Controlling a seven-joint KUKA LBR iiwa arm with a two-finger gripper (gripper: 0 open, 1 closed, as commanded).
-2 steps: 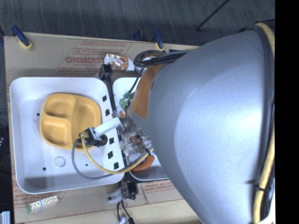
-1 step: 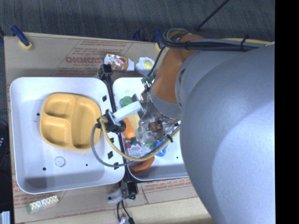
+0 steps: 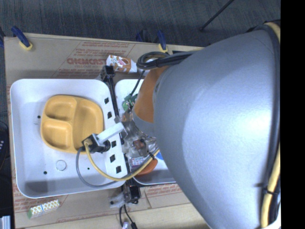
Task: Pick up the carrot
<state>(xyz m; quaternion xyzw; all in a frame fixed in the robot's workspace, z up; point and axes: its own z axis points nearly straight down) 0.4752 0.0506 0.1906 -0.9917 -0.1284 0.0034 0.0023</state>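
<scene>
Camera view: the big grey arm (image 3: 219,123) covers the right bin (image 3: 125,87); a yellow tray (image 3: 71,122) sits in the left bin (image 3: 28,142). I cannot tell the jaws' state.

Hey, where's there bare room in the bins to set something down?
In the left bin, bare floor runs along the near edge below the yellow divided tray, and in a strip beyond the tray toward the far wall. The divider between the bins is crowded with cables and the arm's wrist. The arm covers most of the right bin.
</scene>
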